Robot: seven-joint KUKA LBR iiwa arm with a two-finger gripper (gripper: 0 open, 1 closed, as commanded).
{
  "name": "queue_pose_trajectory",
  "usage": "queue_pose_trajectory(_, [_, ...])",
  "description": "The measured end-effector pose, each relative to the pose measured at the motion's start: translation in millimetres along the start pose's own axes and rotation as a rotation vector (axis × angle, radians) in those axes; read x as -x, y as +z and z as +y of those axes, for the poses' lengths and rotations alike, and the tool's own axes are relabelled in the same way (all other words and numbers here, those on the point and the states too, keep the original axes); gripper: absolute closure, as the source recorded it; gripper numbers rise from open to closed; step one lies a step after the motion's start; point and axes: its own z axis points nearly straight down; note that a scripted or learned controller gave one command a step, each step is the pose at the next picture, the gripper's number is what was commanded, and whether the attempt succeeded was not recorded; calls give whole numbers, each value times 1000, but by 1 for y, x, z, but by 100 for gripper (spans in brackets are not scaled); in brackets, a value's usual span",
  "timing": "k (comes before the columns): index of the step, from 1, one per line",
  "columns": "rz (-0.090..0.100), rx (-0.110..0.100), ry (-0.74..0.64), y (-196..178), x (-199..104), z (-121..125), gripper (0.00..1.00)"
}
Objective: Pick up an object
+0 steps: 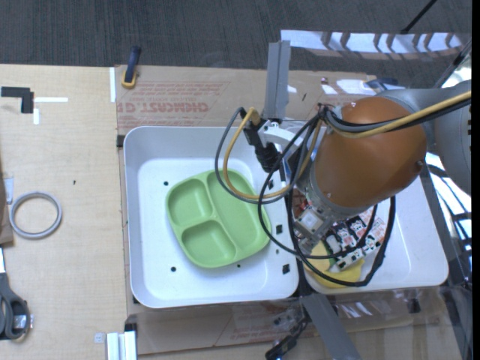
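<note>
Looming closest to the lens, the arm's orange band (365, 152) and its loops of black and yellow cable (247, 175) hang over the seam between the two bins, covering most of what sits beneath. Under that bulk, the gripper (324, 235) points down into the right bin (420, 265), probably because the program has chosen a target there; whether it is spread or closed I cannot tell, since the wrist hides it. Just below it, a yellow object (337, 270) and some red, white and black patterned items (352, 237) lie against the right bin's near-left corner, partly masked. Farther down and to the left, a green divided plate (216, 220) lies flat in the left bin (150, 216), well apart from the tool and untouched.
</note>
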Motion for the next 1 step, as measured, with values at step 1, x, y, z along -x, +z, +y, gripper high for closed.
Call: queue_pose_trajectory(1, [-1,0,-331,0,16,-22,100])
